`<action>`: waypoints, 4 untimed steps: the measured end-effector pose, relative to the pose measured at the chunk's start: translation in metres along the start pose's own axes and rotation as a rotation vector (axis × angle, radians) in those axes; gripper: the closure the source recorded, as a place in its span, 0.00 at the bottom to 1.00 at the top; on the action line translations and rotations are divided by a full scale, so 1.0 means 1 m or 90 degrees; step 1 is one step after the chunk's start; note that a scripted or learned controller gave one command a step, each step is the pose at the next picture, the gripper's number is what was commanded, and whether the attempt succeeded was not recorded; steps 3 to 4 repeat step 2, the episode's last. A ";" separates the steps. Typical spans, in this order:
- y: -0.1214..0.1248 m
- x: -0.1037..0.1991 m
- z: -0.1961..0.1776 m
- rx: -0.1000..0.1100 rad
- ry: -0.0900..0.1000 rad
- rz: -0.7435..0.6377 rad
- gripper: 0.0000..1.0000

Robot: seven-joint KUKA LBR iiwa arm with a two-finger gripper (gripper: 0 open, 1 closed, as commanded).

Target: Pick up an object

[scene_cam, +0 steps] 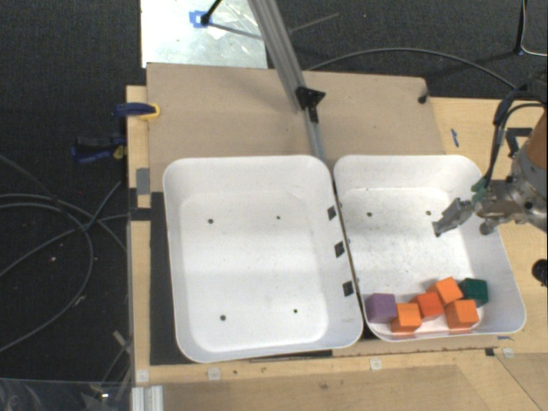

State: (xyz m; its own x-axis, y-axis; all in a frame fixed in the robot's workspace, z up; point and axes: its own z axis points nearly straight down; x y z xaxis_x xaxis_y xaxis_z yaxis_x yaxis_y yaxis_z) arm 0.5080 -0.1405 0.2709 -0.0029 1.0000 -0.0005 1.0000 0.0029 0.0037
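Several small blocks lie bunched in the near right corner of the right bin point(402, 187): a purple block point(381, 306), several orange blocks point(430, 303) and a dark green block point(475, 291). My gripper point(447, 221) reaches in from the right, over the right part of that bin. It hangs well above and behind the blocks and touches none of them. Nothing shows in its grasp.
The left bin point(248, 178) stands beside the right one, and black clips point(338, 248) join their shared rims. A grey pole point(287, 54) slants across the bench from behind. Cables run down to the arm at the right edge.
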 end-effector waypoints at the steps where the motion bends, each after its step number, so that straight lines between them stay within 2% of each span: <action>1: 0.018 -0.036 -0.037 -0.002 -0.002 0.002 0.00; 2: 0.035 -0.048 -0.032 0.000 -0.001 0.001 0.00; 4: 0.035 -0.048 -0.032 0.000 -0.001 0.001 0.00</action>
